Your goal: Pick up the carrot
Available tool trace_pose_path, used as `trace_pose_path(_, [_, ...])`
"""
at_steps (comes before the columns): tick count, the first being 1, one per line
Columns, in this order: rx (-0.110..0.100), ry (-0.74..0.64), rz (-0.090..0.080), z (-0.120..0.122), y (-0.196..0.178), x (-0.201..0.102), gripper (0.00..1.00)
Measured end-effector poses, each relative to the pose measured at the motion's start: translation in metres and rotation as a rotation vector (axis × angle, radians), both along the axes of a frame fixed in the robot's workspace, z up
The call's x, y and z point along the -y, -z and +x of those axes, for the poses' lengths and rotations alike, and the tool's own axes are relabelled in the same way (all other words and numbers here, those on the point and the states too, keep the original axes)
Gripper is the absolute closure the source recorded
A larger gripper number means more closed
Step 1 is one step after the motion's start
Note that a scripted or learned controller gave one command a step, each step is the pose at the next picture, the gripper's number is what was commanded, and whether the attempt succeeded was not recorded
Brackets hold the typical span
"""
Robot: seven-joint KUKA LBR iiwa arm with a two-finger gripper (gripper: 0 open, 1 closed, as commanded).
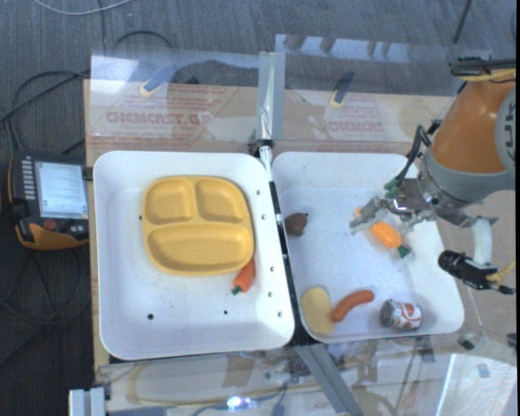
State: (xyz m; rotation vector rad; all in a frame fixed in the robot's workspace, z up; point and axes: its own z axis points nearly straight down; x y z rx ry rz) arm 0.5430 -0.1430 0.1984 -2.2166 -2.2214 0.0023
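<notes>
The tool point(383, 213) hangs low over the right bin point(329, 172), its fingers spread apart and gripping nothing, with an orange carrot point(386, 236) lying on the bin floor just below and beside its tips. Farther off in that bin lie a brown lump point(295, 224), a sausage point(353, 303), a pale potato-like piece point(315, 309) and a can point(402, 315). A second carrot point(244, 276) rests in the left bin point(121, 319) against the yellow divided plate point(198, 224).
</notes>
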Motion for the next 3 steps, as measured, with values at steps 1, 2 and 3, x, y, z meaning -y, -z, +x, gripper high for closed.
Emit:
trace_pose_path(1, [0.004, 0.129, -0.001, 0.048, 0.106, 0.052, 0.0])
trace_pose_path(2, [0.021, -0.046, -0.011, 0.028, 0.108, 0.037, 0.0])
trace_pose_path(3, [0.021, -0.044, -0.007, 0.029, 0.1, 0.037, 1.0])
